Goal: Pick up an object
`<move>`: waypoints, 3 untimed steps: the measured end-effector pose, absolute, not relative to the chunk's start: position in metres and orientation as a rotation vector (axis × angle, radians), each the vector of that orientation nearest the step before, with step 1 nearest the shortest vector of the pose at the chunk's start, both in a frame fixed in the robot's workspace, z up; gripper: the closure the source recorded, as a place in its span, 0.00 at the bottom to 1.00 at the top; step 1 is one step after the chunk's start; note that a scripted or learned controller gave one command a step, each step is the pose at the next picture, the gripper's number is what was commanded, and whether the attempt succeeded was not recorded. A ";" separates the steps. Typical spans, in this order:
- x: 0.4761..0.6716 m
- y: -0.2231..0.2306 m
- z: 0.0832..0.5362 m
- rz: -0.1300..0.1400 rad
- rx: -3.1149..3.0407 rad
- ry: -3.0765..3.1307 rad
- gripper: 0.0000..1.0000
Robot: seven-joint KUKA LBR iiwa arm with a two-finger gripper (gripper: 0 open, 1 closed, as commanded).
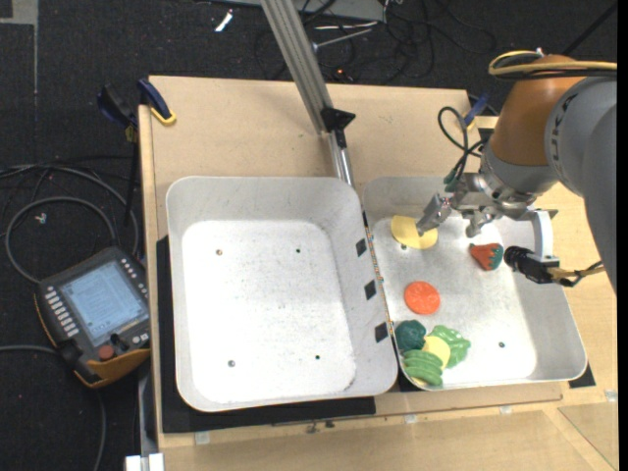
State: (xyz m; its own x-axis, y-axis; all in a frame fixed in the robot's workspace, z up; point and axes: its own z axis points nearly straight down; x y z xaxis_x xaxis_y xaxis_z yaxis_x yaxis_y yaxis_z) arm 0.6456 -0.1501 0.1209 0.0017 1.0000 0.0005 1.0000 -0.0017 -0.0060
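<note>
Hovering right of frame centre, gripper spread apart, grasping nothing; one fingertip over yellow piece; red strawberry lower right.

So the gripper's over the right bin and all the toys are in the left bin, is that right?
Not quite. The camera view shows the gripper over the right bin, but the toys, such as the orange disc and strawberry, are in the right bin too.
</note>
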 end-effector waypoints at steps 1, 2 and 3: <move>0.648 -0.150 0.135 -0.002 -2.225 -2.221 1.00; 0.657 -0.147 0.197 -0.007 -2.223 -2.230 1.00; 0.658 -0.147 0.251 -0.006 -2.223 -2.229 1.00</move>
State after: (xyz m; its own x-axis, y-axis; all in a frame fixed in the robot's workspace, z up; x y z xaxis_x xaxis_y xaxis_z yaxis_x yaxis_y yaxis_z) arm 0.6585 -0.1469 0.2510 -0.0030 1.0000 -0.0017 1.0000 0.0030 0.0075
